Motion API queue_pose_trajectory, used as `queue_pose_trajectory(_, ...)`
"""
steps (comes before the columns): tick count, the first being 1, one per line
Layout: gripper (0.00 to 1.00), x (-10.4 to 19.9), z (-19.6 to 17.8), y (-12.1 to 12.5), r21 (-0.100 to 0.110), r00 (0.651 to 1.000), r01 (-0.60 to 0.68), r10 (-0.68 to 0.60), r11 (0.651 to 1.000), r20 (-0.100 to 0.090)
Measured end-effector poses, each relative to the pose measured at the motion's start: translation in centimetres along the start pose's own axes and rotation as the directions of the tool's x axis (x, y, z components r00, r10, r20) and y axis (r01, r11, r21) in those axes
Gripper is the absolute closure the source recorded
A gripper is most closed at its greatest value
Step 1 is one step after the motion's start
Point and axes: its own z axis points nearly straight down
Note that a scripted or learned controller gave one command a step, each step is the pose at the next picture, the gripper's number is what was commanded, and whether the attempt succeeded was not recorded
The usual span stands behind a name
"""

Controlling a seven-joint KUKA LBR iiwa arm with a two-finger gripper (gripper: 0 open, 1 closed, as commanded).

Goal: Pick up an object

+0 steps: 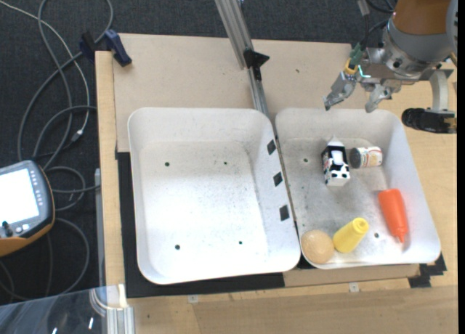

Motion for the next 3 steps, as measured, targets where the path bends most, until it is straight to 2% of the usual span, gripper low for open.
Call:
queue_pose_trajectory(1,0.00,0.0,-0.3,0.0,-0.004,1.000,0.001,-0.001,1.000,0.001)
queue_pose_trajectory(3,0.00,0.0,12.0,-1.2,0.002,1.000,-0.002,0.002,1.000,0.000)
